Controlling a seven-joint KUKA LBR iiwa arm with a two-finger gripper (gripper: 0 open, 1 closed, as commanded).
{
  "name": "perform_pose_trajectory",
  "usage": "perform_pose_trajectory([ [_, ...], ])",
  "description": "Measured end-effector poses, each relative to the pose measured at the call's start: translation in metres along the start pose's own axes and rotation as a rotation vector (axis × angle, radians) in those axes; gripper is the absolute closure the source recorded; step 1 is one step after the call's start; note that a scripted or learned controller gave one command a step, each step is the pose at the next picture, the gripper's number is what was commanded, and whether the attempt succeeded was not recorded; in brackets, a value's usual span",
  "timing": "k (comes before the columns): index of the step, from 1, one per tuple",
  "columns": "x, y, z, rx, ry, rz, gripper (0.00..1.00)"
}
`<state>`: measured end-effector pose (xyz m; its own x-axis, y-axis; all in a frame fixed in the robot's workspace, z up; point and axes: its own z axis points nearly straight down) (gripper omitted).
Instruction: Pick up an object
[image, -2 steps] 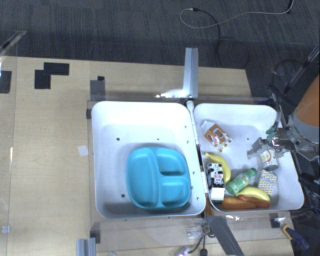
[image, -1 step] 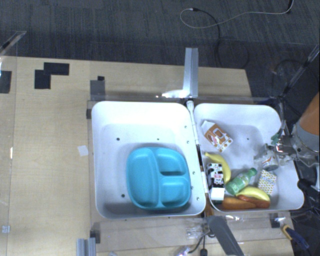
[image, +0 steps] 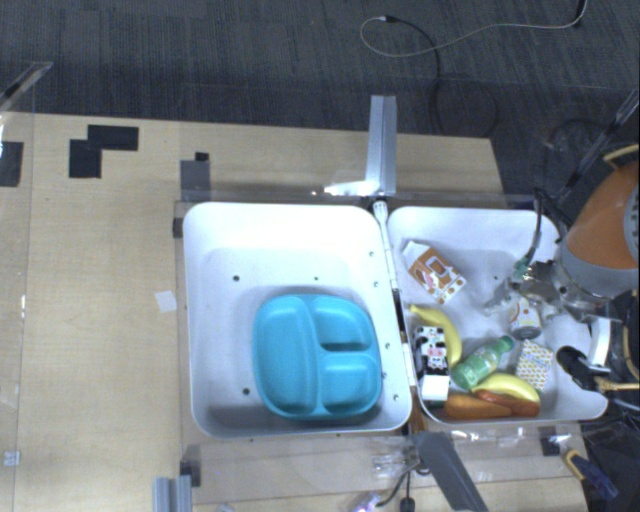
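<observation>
We see bananas (image: 443, 331), a green bottle (image: 482, 362), a carton (image: 434, 273) and a hot dog (image: 478, 405) crowding the right bin's (image: 470, 225) near side.

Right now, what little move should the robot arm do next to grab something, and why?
Probably a short move left and down toward the green bottle. The gripper hangs over the right bin with nothing seen between its fingers, and the toys sit heaped just below and left of it: the bottle, two bananas and a small carton. The bottle lies nearest, on top.

Right bin (image: 470, 222) far half open; near half crowded, seemingly bananas (image: 452, 338), bottle (image: 482, 361).
</observation>
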<state>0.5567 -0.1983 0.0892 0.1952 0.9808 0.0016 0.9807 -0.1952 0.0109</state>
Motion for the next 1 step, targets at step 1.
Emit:
perform_pose_trajectory([
  [1,0.0027,0.0069,-0.0173,0.007,-0.002,-0.118,0.00],
])
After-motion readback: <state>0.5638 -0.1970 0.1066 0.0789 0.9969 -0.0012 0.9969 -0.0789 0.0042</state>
